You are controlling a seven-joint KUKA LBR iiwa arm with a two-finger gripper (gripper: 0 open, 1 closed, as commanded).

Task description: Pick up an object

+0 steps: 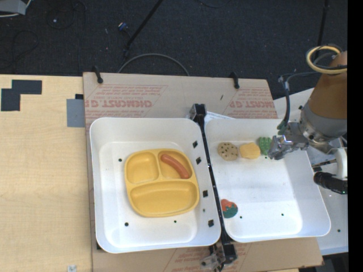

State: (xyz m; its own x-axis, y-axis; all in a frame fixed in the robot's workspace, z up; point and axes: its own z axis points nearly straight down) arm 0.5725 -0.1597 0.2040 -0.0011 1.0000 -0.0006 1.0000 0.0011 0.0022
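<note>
End effector (278, 147) at right bin far edge, finger state unreadable; small green leafy toy (265, 145) touching its left side.

The bench is evenly and brightly lit from above — the two white bins (113, 152) are rendered almost blown out, with soft glare along their rims. Only faint shadows are cast under the yellow tray (161, 200). The floor beyond is left dim and grainy. Mild softness is seen throughout — small details are blurred.
</note>
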